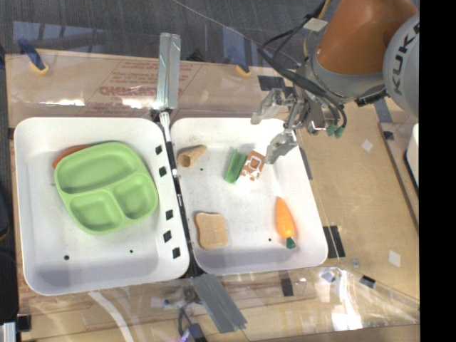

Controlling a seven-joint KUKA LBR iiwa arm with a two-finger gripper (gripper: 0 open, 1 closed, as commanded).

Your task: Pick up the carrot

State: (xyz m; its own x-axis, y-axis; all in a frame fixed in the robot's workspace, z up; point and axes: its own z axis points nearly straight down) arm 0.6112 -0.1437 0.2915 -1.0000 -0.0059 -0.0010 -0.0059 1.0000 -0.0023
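Two shallow white bins sat side by side on a tan bench, the whole work surface wrapped in clear plastic sheeting, presumably to keep spills off. Nearest the camera in the right bin (214, 262) lay a slice of toy bread (211, 230), and just to its right, well apart from it, was the carrot (285, 222), orange with its green tip pointing toward the near rim; it lay flat and untouched close to the bin's right wall. Farther back sat a green block (233, 165) with a small brown-and-white toy (251, 167) just beside it, and a tan wedge (190, 155) near the divider. The left bin (28, 248) held a green sectioned plate (107, 187) resting over something orange-brown at its far edge. At the far right corner the gripper (279, 147) hung from the grey arm with its orange band (363, 27), its fingers looking slightly apart and empty, one fingertip close above the brown-and-white toy. Judging by this, the carrot had not yet been approached; the arm would need to travel toward the near right corner.
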